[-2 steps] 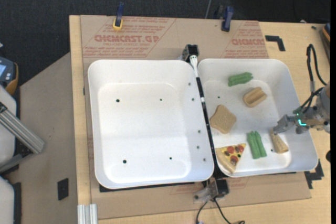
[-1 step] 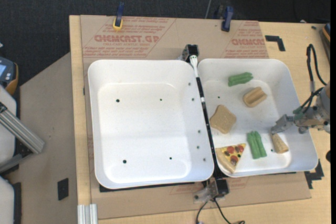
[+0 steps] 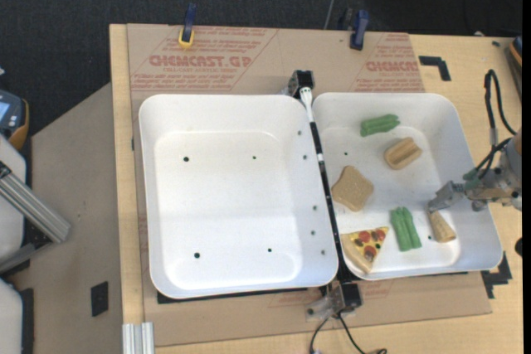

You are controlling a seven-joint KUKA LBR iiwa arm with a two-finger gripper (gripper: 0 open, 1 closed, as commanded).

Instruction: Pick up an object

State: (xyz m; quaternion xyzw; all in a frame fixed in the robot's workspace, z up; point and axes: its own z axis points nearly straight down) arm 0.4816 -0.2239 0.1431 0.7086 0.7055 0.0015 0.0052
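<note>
We see the task's objects all lying in the right bin (image 3: 465, 128): a green piece (image 3: 379, 125) near the far side, a tan bread roll (image 3: 401, 153) just below it, a slice of bread (image 3: 353, 188) by the bin's left wall, a second green piece (image 3: 405, 228) toward the near side, a pizza slice (image 3: 366, 245) at the near left corner, and a small tan piece (image 3: 442, 226) near the right. The gripper (image 3: 442, 199) reaches in from the right and sits just above that small tan piece; we cannot tell how it is set, and nothing shows held in it. The left bin (image 3: 166, 128) lies beside it, on a brown board (image 3: 216, 58).
</note>
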